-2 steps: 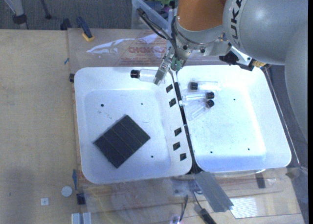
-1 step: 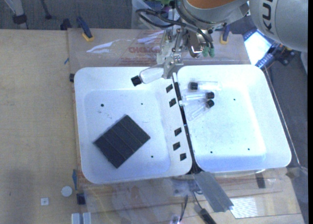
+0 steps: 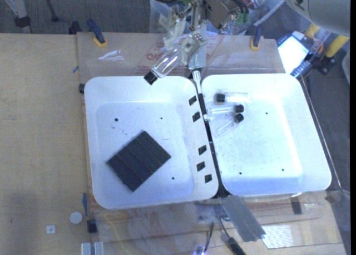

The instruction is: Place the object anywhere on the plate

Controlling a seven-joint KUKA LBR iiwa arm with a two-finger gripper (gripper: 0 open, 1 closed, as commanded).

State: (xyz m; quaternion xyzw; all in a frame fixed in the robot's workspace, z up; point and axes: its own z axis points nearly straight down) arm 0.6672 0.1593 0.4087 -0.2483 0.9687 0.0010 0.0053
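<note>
clear plastic vial with black cap [image 3: 162, 67]: clamped between fingers of two-finger gripper [image 3: 177, 53], above left white bin's [image 3: 100, 109] far rim. light, rigid, slippery; grip mid-barrel. dark square ribbed plate [image 3: 138, 160] below.

I see a clear vial with a black cap [image 3: 161, 69] tilted in the air over the far edge of the left bin [image 3: 94, 137], cap end lowest and pointing toward the near left, its upper end up between the gripper [image 3: 186, 42] fingers. The plate [image 3: 138, 160] I'm aiming for is a dark, square, ridged slab lying flat on that bin's floor, turned like a diamond. In the right bin [image 3: 311, 153] I count about three more clear black-capped vials [image 3: 229, 108] lying on their sides close together near its far left corner.
</note>
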